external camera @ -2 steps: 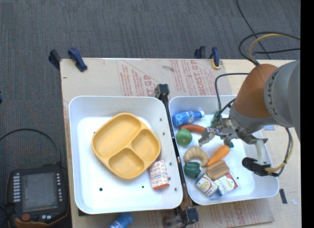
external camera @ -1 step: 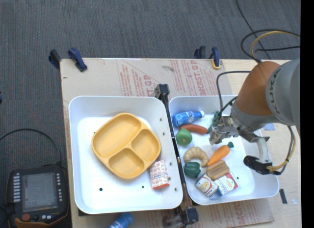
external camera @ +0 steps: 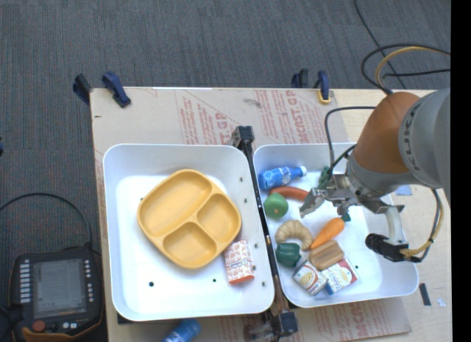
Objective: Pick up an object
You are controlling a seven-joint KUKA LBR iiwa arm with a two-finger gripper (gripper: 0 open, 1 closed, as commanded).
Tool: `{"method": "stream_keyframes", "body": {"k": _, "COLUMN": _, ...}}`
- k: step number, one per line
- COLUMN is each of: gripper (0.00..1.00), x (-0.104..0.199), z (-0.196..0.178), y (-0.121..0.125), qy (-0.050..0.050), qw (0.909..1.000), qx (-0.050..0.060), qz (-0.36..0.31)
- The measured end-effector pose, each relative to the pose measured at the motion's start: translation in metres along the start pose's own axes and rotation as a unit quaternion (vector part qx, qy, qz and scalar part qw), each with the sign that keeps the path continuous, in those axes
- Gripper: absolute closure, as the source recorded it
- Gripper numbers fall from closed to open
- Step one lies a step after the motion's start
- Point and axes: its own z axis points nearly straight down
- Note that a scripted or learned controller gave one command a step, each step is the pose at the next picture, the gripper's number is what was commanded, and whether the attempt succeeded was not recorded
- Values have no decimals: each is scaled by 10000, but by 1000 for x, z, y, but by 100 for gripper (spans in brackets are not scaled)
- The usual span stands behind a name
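My gripper point(external camera: 327, 208) hangs over the right bin point(external camera: 401, 278), open, with nothing between its fingers. Just below it lie an orange carrot point(external camera: 328, 232) and a tan croissant point(external camera: 293, 230). To its left sit a green round fruit point(external camera: 276, 206), a thin red-orange vegetable point(external camera: 291, 193) and a blue bottle point(external camera: 282, 176). Nearer the front of that bin are a green pepper point(external camera: 287, 254), a brown block point(external camera: 327, 254) and two small cartons point(external camera: 310, 278) point(external camera: 341, 276).
The left bin point(external camera: 121, 289) holds a yellow divided plate point(external camera: 190, 218) and a red-and-white packet point(external camera: 238, 262) against its right wall. A black clamp point(external camera: 243, 137) sits where the bins meet. Another blue bottle point(external camera: 180, 329) lies off the bench front. The arm's cables point(external camera: 390, 246) trail over the right bin's right side.
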Motion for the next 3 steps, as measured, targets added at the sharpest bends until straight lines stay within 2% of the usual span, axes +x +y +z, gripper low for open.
{"method": "stream_keyframes", "body": {"k": 1, "gripper": 0, "x": -44, "z": 9, "y": 43, "qy": -7, "qw": 10000, "qx": -9, "qz": -13}}
{"method": "stream_keyframes", "body": {"k": 2, "gripper": 0, "x": 2, "z": 10, "y": 65, "qy": -9, "qw": 10000, "qx": -7, "qz": -35}}
{"method": "stream_keyframes", "body": {"k": 3, "gripper": 100, "x": 3, "z": 0, "y": 66, "qy": -9, "qw": 10000, "qx": -5, "qz": -53}}
